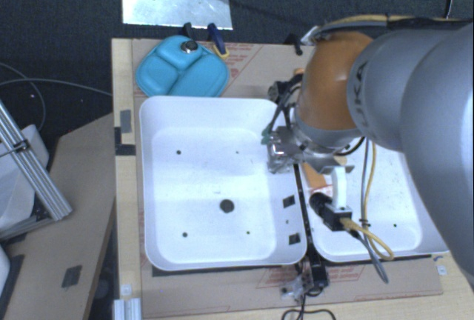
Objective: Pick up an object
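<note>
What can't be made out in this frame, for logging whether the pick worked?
- Tool: the grey arm with its orange band covers it from above, so its state is unreadable.
- Right shallow white bin: the arm hides most of it.
- Small dark round object in the left shallow white bin: too small to identify.

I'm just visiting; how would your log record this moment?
arm: over right bin | gripper: hidden | left bin: one small dark object

A small orange object [317, 179] lies in the right bin [400, 237], close to its left wall, mostly hidden beneath the arm; its shape cannot be made out
</note>
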You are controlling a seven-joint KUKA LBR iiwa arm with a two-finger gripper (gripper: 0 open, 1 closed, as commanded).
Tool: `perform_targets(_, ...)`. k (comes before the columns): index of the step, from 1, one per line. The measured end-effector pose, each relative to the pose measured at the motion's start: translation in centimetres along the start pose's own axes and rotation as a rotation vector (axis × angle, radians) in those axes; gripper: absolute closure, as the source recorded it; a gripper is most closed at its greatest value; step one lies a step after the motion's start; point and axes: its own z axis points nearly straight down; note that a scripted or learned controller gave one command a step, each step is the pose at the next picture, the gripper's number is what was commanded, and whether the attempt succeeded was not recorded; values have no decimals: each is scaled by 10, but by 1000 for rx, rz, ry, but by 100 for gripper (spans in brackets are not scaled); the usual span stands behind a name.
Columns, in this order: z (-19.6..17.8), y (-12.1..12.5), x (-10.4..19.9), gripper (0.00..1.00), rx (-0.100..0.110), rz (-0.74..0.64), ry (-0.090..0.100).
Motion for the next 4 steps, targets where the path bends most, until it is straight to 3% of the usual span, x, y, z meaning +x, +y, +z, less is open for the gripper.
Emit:
perform_targets(1,-115,18,11,100,-17,1,1)
perform_targets(2,-108,16,11,0,-5,2,-1)
perform_targets(3,-42,62,26,0,-3,0,-1)
perform_targets(4,65,11,71,0,9,-2,0)
